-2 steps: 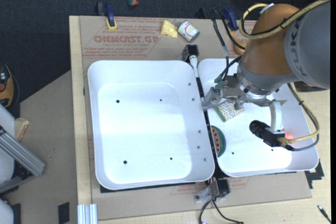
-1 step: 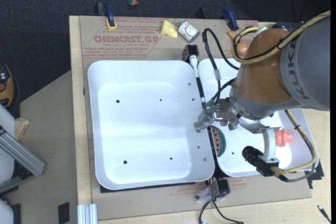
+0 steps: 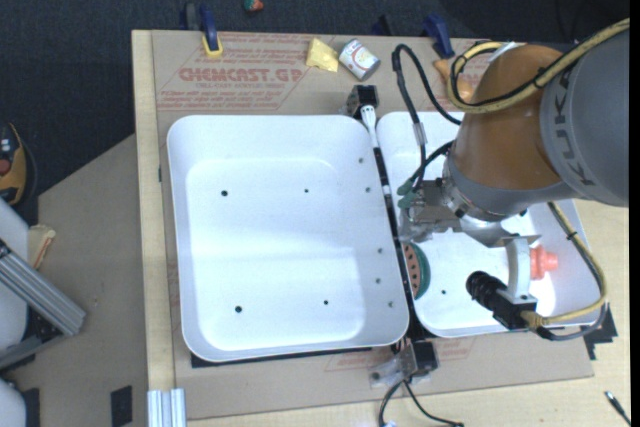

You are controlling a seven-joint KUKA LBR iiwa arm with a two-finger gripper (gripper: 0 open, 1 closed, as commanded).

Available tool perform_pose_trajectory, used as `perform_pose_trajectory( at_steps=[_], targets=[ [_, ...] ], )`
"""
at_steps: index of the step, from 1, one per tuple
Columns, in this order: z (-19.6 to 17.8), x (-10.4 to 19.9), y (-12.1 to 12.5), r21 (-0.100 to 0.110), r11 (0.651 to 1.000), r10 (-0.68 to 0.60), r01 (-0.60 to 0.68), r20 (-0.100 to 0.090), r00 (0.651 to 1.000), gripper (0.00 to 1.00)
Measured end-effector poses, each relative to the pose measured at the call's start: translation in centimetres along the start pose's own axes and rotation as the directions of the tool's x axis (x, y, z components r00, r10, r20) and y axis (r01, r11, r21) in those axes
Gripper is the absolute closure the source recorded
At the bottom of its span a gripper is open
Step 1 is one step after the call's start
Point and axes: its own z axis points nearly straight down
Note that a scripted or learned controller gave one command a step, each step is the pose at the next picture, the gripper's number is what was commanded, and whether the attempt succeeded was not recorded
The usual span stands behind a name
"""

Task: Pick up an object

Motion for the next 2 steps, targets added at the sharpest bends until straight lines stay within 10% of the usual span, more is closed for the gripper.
perform_pose_trajectory(
  at_steps=[1, 2],
  targets=[
    [-4.4, -1.7, 1.5, -0.006, 1.000, 0.000, 0.000, 0.002, 1.000, 1.00],
    [-24.1, 3.5, 0.8, -0.021, 1.000, -0.009, 0.008, -0.004, 1.000, 1.00]
  ],
)
